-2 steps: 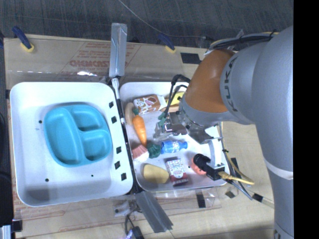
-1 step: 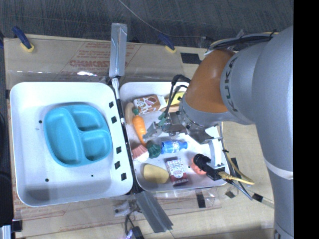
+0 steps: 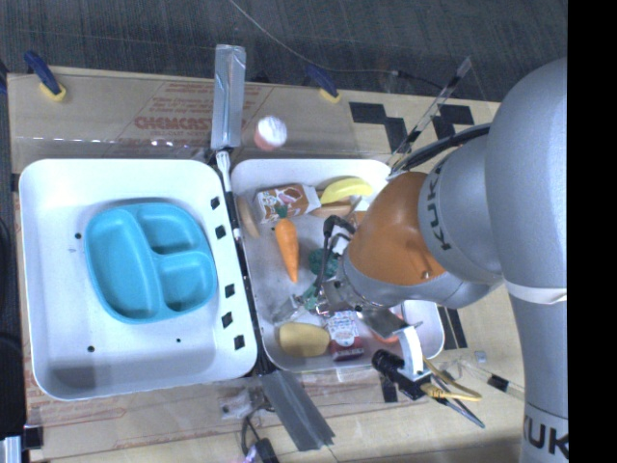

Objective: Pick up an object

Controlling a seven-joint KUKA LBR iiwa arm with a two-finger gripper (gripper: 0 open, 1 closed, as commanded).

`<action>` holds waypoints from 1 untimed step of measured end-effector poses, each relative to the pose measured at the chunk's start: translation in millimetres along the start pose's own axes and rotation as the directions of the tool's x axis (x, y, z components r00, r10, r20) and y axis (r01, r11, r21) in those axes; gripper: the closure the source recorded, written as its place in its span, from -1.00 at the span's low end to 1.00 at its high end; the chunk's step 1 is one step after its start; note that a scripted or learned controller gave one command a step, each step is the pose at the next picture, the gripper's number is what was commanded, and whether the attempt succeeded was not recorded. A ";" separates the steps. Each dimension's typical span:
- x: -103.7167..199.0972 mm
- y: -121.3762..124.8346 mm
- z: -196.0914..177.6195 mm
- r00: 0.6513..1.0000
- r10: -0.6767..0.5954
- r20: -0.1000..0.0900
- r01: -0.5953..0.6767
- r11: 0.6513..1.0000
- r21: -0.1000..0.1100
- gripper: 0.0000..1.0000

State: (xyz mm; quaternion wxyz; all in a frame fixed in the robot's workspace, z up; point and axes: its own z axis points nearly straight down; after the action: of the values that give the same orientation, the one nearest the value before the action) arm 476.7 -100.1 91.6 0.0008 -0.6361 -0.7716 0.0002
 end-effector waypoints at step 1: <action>-43.6 64.8 -39.1 0.983 -0.186 0.001 0.186 0.983 -0.001 -1.00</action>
State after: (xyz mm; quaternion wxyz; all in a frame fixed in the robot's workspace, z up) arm 548.7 -130.5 130.6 0.0002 -0.5613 -0.8276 0.0002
